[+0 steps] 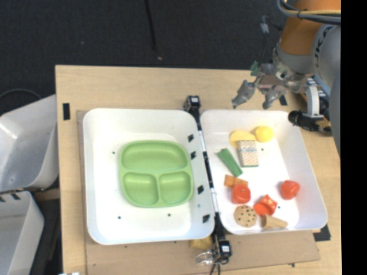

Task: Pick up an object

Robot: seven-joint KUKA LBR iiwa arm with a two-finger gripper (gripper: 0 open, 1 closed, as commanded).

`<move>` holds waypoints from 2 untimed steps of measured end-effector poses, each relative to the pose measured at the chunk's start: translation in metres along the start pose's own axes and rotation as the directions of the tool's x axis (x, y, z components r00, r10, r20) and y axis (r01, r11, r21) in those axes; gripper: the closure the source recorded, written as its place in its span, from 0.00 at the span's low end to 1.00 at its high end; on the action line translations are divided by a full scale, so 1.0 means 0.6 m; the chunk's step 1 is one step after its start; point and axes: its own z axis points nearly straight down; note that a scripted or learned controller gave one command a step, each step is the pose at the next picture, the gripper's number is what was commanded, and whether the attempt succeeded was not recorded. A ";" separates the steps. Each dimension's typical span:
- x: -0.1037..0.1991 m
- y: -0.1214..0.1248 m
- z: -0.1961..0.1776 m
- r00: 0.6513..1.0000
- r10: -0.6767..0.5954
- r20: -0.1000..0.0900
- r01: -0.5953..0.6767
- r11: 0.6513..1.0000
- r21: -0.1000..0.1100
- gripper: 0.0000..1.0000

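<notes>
Well apart, hand (256, 97) open above bin's far rim, yellow lemon (264, 133) below.

No legible text, labels or numbers anywhere.

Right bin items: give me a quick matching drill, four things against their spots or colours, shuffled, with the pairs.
Things:
1. green divided tray
2. cookie
3. green stick
4. gripper

Places:
A. near edge of the right bin, beside the red pieces
B. middle of the left bin
C. above the bench, just beyond the right bin's far rim
D. lying slantwise near the divider between the bins

Pairs: 1-B, 2-A, 3-D, 4-C
</notes>
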 end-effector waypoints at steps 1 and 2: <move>-0.033 -0.085 0.222 1.000 0.002 0.003 -0.002 1.000 0.003 0.00; -0.017 -0.096 0.207 1.000 0.003 0.001 -0.003 1.000 -0.001 0.00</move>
